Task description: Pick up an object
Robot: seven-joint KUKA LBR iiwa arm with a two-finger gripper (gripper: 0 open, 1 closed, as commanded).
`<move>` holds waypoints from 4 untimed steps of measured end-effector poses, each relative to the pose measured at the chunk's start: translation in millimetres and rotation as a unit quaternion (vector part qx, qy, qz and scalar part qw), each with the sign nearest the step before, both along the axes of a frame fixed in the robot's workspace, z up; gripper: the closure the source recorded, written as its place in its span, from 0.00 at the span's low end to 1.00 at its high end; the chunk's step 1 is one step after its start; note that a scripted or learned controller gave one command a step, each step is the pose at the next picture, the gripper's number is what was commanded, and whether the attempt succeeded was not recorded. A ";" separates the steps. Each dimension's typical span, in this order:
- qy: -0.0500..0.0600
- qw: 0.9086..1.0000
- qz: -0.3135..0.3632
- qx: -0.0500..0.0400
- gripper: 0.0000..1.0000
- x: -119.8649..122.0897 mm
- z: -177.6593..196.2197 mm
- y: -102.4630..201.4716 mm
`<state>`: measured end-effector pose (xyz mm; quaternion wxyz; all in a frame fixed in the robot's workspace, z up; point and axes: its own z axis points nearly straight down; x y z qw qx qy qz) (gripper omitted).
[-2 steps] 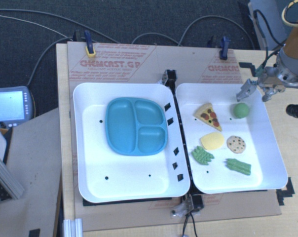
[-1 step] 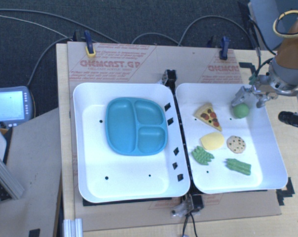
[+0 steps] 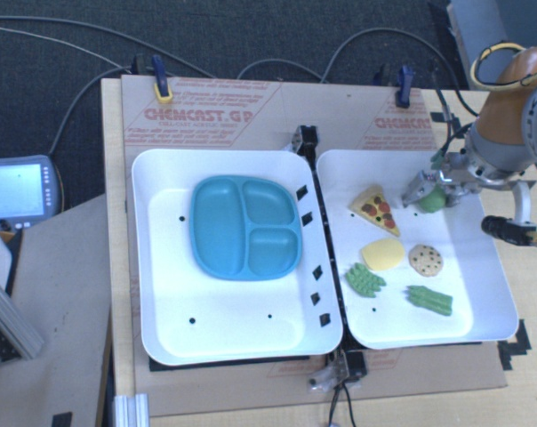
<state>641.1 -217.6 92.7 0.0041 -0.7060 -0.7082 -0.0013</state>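
Observation:
My gripper (image 3: 431, 188) reaches in from the right and sits low over the far part of the right bin (image 3: 482, 327). A small green object (image 3: 432, 202) lies right at its tip, partly covered by it. To the left of it rests a pizza slice toy (image 3: 375, 209). Nearer the front lie a yellow piece (image 3: 383, 254), a round cookie (image 3: 425, 259), a bumpy green cluster (image 3: 364, 280) and a long green pod (image 3: 429, 300).
The left bin (image 3: 162, 318) holds a blue divided plate (image 3: 247, 228). A black divider with clips (image 3: 315, 238) runs between the bins. Cables and blue clamps (image 3: 162, 85) sit along the board's far edge. A small screen (image 3: 16, 188) stands at the left.

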 end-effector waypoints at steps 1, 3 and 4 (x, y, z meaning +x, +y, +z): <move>-0.003 1.000 0.000 -0.003 1.00 1.0 14.5 -2.5; -0.006 1.000 -0.001 -0.005 1.00 2.7 135.3 -0.2; -0.005 1.000 -0.001 -0.005 1.00 3.9 157.6 -0.3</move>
